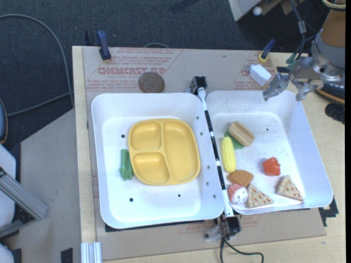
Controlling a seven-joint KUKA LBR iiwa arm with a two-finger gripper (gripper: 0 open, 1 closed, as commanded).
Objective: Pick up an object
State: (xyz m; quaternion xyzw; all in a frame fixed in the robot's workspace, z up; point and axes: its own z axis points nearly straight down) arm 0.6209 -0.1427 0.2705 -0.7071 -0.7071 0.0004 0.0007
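Dark carpet all around, with a pale wooden counter (82, 147) set on it, carrying a printed cardboard sheet (131, 67) and two shallow white bins side by side. Nearest the camera, along the front wall of the right bin (315, 163): a red-and-white round piece (237, 193), touching a waffle-patterned wedge (258, 197), and a second wedge (289, 188) a little apart toward the right. Just behind those, a small brown cookie-like piece (241, 177) and a red tomato-like piece (271, 166), near each other but not touching. Farther back, a yellow corn cob (228, 154) lying lengthwise just beside the divider between the bins, with a tan bread roll (241, 133) behind it resting over a green leaf (235, 143). In the left bin (104, 125), a yellow three-compartment plate (163, 150) in the middle, with a green pea pod (126, 164) just off its left edge. Beyond the bins, a brown round disc (151, 83) on the cardboard, a blue clamp (102, 44) at the far left corner and another (266, 49) at the far right. At the far right, over the back rim of the right bin, the gripper (288, 92), fingers spread apart with nothing between them, well apart from every piece of toy food, below the grey arm (329, 53).
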